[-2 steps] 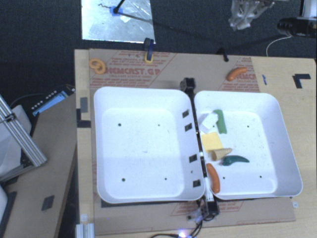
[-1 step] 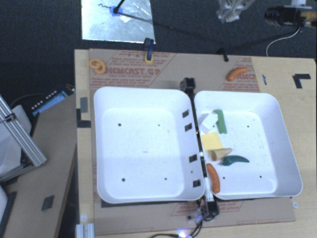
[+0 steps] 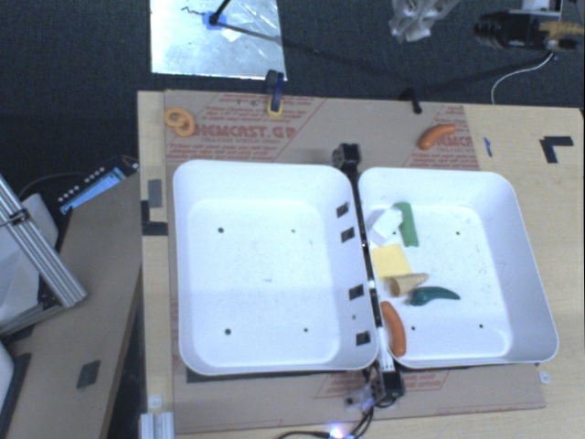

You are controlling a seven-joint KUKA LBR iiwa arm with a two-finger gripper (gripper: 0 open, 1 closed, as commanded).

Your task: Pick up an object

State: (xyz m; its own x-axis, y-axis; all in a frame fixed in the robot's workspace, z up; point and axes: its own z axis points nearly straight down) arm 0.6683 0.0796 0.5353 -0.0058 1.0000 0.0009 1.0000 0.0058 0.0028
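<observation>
My gripper (image 3: 417, 15) hangs at the top of the camera view, well above and behind the right bin (image 3: 512, 245); it is blurred. In the right bin's left half lie a green block (image 3: 406, 224), a white piece (image 3: 384, 221), a yellow square (image 3: 390, 261), a tan cone-shaped piece (image 3: 408, 283), a dark green pepper-like piece (image 3: 432, 295) and an orange sausage-shaped piece (image 3: 395, 327) by the divider. Nothing is between the gripper and these objects.
The left bin (image 3: 265, 263) sits beside the right one on a cardboard sheet. On the cardboard lie an orange sausage shape (image 3: 436, 136), an orange ring (image 3: 179, 121) and a yellow-blue clamp (image 3: 273, 94). A shiny metal sheet (image 3: 218, 24) lies behind.
</observation>
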